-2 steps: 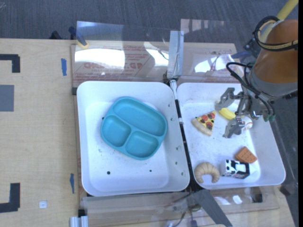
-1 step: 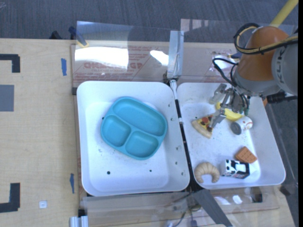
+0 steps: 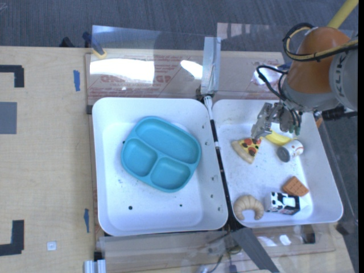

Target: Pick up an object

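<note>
My gripper [image 3: 267,125] hangs low over the right bin [image 3: 324,169], its fingers pointing down just above and right of a toy pizza slice [image 3: 247,149]. A yellow banana piece [image 3: 278,138] lies right beside the fingers. Nothing shows between them. Further right lies a small white baseball [image 3: 296,148] with a grey disc [image 3: 283,154] next to it. Near the bin's front edge sit a croissant [image 3: 249,206], a black-and-white cow toy [image 3: 283,202] and an orange waffle cracker [image 3: 295,186].
The left bin [image 3: 108,169] holds a blue divided plate [image 3: 161,153]. A clear plastic wall [image 3: 210,67] rises behind both bins. The arm's orange band [image 3: 318,56] looms over the right bin's back right corner.
</note>
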Robot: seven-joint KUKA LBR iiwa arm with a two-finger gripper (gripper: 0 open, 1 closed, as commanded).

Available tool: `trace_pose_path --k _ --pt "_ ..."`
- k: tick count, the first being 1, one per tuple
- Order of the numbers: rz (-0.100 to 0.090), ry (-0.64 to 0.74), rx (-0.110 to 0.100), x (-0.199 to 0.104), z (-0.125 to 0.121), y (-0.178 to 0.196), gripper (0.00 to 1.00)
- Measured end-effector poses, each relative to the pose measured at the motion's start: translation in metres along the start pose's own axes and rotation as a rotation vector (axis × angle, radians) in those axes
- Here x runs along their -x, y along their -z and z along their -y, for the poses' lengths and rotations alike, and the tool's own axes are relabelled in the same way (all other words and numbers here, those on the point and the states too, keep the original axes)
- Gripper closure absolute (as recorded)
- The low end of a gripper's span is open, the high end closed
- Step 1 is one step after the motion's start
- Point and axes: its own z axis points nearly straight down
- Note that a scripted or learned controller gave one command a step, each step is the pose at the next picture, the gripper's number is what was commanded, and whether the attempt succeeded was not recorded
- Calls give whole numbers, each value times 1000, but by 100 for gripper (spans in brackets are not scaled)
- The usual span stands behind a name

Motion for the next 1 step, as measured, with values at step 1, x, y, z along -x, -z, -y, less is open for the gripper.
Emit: trace_pose_path --k 1 --pt "-8 291 4 -4 -59 98 100"
